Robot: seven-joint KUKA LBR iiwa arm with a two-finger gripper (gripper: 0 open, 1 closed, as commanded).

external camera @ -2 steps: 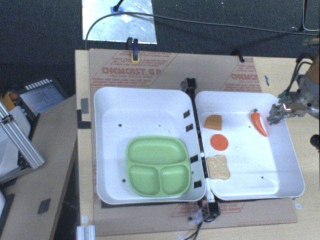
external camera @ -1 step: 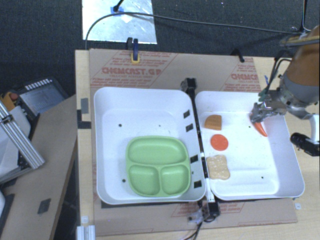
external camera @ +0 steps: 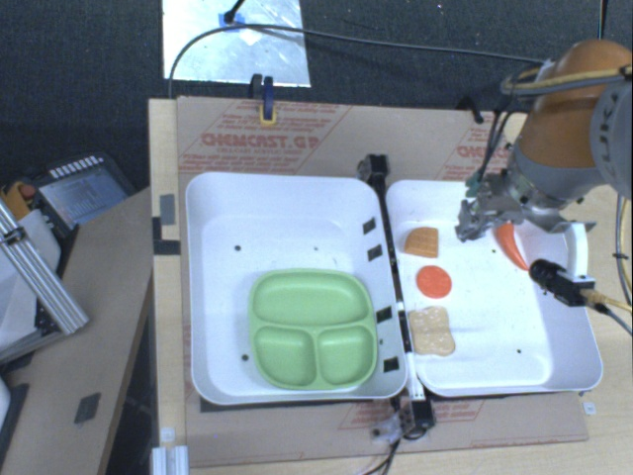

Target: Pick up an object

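So the arm (external camera: 579, 117) comes in over the far right corner of the bench (external camera: 297, 132) and has its jaws (external camera: 477, 221) hanging low over the far end of the right bin (external camera: 554, 364), pretty much between the tan wedge (external camera: 422, 241) and the orange strip (external camera: 511, 245). Honestly can't tell if the jaws are apart or together, it's just a dark lump from this angle, and nothing is visibly caught in them. My guess is it's lining up on one of those two, since they're the nearest candidates. All the pickable stuff sits in the right bin: the tan wedge looks like a flat toast-like slice with a matte face, the red disc (external camera: 433, 282) is smooth and round like a tomato slice, and the pale cracker-ish square (external camera: 432, 331) near the inner wall has a bumpy, crumbly look. The orange strip is long, glossy and tapered, lying close to the bin's right wall. All flat, thin pieces, so I reckon they're tricky to get under. The left bin (external camera: 218, 226) holds a green divided tray (external camera: 312, 327), smooth plastic with three compartments, toward its near edge
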